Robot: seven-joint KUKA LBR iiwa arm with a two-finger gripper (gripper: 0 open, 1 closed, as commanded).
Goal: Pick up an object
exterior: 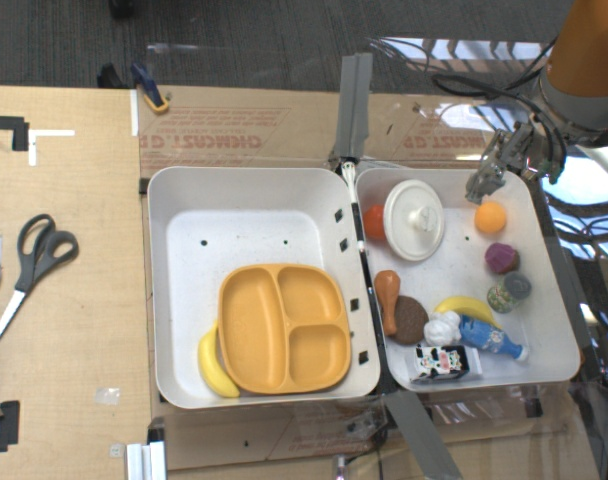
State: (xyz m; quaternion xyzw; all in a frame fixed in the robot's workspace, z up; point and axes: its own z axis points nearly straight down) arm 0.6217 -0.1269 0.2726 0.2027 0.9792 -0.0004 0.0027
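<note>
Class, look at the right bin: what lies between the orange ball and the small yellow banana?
In the camera view, a purple ball and a grey-green ball lie between the orange ball and the small yellow banana.

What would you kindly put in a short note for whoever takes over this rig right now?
Gripper: above the right bin's far edge, nothing visibly held.
Right bin: orange ball just below the gripper, white lid, purple ball, banana, brown drumstick, blue bottle, small carton.
Left bin: yellow divided plate, a second banana partly under it.
Done: nothing picked yet.
Left: close on one thing and lift; the orange ball looks nearest.
</note>
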